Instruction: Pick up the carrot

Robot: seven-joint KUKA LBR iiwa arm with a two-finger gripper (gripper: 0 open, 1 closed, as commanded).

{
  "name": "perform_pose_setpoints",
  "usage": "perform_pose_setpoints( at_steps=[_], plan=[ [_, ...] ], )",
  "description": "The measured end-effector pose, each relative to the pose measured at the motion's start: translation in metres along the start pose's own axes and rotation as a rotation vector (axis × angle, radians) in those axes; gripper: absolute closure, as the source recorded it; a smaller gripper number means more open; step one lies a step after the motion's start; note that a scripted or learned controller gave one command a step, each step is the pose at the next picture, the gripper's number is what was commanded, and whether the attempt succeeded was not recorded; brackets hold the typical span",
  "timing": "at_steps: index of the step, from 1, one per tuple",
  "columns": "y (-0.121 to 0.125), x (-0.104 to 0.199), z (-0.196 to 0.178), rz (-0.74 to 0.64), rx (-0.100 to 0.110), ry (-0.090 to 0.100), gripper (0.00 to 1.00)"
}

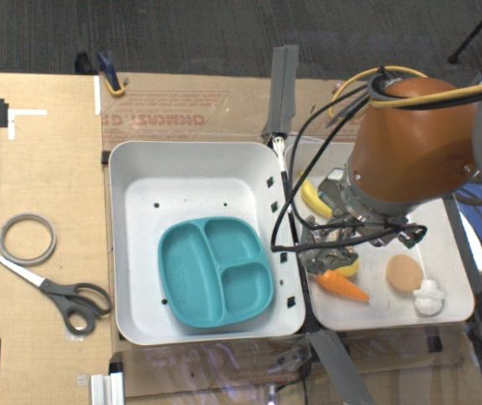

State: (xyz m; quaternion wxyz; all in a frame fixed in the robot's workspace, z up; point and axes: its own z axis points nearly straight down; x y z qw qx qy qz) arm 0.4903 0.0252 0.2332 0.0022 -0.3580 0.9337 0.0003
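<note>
The orange carrot (343, 286) lies in the right bin (392, 314), near its front left, pointing right. My gripper (335, 251) hangs just above and behind the carrot's thick end, under the orange wrist band. Cables and the wrist body cover its fingers. A yellow banana (315, 199) lies left of the wrist, and another yellow piece (346, 267) sits right behind the carrot.
A teal divided plate (215, 270) sits in the left bin (131, 226). A tan round piece (404, 272) and a small white object (429, 298) lie right of the carrot. Scissors (59, 294) and a tape roll (27, 237) rest on the bench at left.
</note>
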Motion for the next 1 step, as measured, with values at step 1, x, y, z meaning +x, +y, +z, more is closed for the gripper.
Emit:
perform_pose_setpoints(
  at_steps=[1],
  plan=[
    [-0.0585, 0.0534, 0.0419, 0.099, -0.002, 0.003, 1.0]
  ],
)
